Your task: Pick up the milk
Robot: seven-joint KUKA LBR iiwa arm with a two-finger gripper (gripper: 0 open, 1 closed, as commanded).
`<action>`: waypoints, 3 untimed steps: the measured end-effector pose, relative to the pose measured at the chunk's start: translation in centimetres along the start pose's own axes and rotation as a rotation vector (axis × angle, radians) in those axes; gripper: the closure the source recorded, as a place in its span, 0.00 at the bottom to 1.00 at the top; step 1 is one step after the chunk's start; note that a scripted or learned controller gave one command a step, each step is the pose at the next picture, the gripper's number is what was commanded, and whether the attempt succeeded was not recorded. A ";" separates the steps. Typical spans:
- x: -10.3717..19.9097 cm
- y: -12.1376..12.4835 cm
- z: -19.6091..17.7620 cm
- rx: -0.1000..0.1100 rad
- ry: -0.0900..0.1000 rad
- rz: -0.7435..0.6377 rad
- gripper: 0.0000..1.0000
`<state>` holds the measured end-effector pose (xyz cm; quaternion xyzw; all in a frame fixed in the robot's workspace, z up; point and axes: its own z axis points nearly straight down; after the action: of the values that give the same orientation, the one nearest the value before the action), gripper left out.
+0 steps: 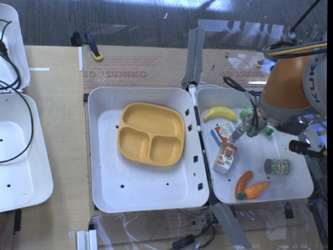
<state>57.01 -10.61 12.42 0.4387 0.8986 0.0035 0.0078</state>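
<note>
The milk [220,134], a small white carton with blue and red print, lies flat in the right bin [291,191], just below a yellow banana [219,113]. My gripper [240,131] hangs over the bin at the carton's right edge, its tip pointing down and left toward the carton. I cannot tell whether it touches the milk. The arm's orange band [286,85] is above and to the right of it and hides part of the bin's back right corner.
A brown carton [225,158] lies right below the milk. A carrot [251,185] and a green can [276,166] sit at the bin's front, and a green item [267,130] is beside the gripper. The left bin [104,191] holds a yellow divided plate [151,133].
</note>
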 end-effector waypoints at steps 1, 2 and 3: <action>0.0 0.0 0.1 0.002 0.002 0.000 0.00; 1.9 -1.3 1.7 -0.015 -0.015 -0.005 0.00; 1.7 -1.1 0.3 -0.022 -0.020 -0.003 1.00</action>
<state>55.09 -9.93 12.05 0.4372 0.8991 0.0088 0.0216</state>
